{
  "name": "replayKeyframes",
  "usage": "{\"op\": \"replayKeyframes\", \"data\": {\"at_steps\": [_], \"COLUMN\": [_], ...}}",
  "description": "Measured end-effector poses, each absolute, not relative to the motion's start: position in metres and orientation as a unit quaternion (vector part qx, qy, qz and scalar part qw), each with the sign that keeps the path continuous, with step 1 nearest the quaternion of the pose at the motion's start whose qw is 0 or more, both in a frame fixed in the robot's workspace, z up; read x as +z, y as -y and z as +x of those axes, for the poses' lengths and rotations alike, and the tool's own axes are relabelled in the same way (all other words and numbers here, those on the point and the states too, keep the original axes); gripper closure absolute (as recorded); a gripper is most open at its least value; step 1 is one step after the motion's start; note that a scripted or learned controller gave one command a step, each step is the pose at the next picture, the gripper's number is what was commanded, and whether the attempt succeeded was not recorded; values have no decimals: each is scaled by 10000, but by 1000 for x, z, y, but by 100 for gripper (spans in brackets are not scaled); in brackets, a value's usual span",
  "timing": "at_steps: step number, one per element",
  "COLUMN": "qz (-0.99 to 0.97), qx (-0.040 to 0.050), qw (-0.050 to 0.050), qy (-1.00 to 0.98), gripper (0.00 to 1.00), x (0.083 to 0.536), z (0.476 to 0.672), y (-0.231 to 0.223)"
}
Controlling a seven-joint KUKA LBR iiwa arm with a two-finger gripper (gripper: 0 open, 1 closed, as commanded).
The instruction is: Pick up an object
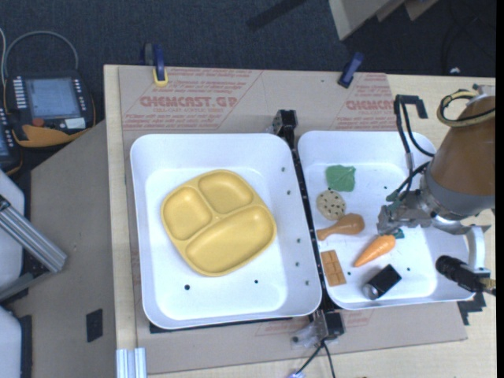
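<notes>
1. One gripper (391, 220) sat low in the right bin (409, 150), its tip just above the thick end of the carrot (375, 250). Whether it was clenched or released, I couldn't tell; the metal parts there blurred together. Nothing could be seen held by it.
2. Right bin's contents, and it was a busy one: a green leafy piece (341, 177) near the back, a round speckled cookie (331, 204) just in front of it, and a tan drumstick-shaped piece (342, 227) lying crosswise nearer the divider.
3. Same bin, front half: the orange carrot lay on a slant, pointed end toward the front left; a flat orange cracker (332, 267) sat by the left wall; a small black block (383, 282) with a silvery end rested near the front edge.
4. Over to the left bin (150, 235): a yellow divided plate (218, 222), three compartments, turned at an angle, sitting about in the middle, and nothing lay in its compartments.
5. Arm pose: the arm (466, 160) came in from the right, its broad orange band hanging over the right bin's far side, the grey wrist below it pointing down and leftward toward the carrot. Black cabling looped up behind it.
6. Both bins rested side by side on a brown board (236, 93), clamped at its far edge.
</notes>
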State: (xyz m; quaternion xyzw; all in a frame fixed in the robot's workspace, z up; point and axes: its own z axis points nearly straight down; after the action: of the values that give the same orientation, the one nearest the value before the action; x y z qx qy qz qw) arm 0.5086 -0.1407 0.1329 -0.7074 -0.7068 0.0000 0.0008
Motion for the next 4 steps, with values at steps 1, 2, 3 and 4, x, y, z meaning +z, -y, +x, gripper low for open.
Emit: {"op": "replayKeyframes", "data": {"at_steps": [1,2,3,4], "qz": [-7070,-7069,-7066,-7065], "qx": [-4,-6,1,6], "qw": [-16,-19,7,14], "qy": [7072,7073,7076,7077], "gripper": [100,100,100,100], "x": [190,240,246,246], "z": [516,517,515,510], "y": [138,139,89,40]}}
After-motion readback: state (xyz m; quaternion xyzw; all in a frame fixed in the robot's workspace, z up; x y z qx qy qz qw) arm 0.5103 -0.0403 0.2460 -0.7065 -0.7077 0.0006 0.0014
